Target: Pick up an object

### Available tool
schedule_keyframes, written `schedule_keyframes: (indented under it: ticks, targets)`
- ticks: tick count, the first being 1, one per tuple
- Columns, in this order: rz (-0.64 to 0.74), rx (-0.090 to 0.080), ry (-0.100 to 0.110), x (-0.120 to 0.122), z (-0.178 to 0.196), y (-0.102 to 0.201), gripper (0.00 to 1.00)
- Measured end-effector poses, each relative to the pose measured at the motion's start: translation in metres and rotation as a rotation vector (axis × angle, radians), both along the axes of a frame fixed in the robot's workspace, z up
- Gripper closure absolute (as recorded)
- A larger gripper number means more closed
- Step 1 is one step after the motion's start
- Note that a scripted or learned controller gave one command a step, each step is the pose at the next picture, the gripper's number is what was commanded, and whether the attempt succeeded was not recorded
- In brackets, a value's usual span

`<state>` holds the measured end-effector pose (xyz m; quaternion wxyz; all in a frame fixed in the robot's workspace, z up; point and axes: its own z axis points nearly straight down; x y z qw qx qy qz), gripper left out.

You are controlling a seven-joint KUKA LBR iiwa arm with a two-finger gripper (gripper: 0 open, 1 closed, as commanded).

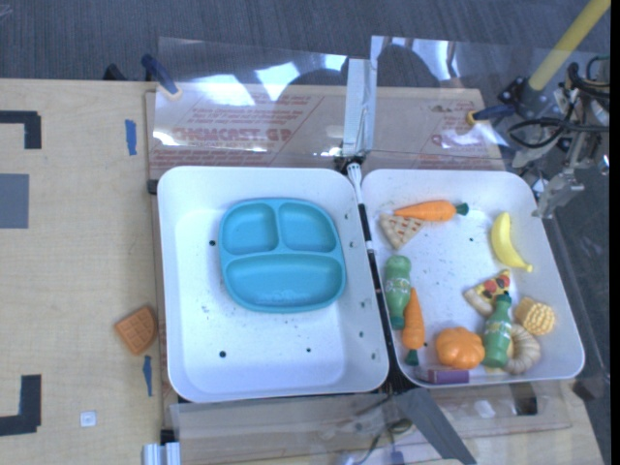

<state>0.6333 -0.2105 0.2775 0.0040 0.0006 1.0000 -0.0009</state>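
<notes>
The left bin (184,356) holds a blue divided plate (282,255), sitting a little toward its far side, with three compartments facing up. Dark specks dot the white floor around it.

All the pickable toys are crowded in the right bin (557,289). At its far side lies a toy carrot (426,211), pointing left with its green stub to the right, and just near of its tip a tan wedge with a waffle pattern (400,230). A banana (507,241) lies by the right wall, apart from the others. Along the left wall a green bottle (397,288) lies lengthwise, touching a second, smaller carrot (414,321) that points toward the near edge. In the near right corner there is a tight cluster: a round orange fruit (459,348), a second green bottle (499,331) beside it, a pizza slice (487,292) just beyond that, a yellow corn cob (536,316) to the right, and a pale ring-shaped pastry (524,352) partly under the bottle. A small purple piece (449,377) lies against the near wall.

Out on the wooden bench (68,260), left of both bins, an orange waffle square (137,329) sits alone.
</notes>
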Motion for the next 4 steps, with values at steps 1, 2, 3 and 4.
schedule_keyframes:
  ticks: [1, 2, 3, 4]
  targets:
    - [-0.050, 0.005, 0.014, 0.0121, -0.1820, -0.0104, 0.00]
    - [-0.005, 0.001, 0.002, 0.0137, -0.1896, -0.0114, 0.00]
    - [0.004, 0.001, 0.002, 0.0107, -0.1896, -0.0112, 0.00]
    - [0.078, -0.002, -0.001, 0.0127, -0.1895, -0.0113, 0.00]
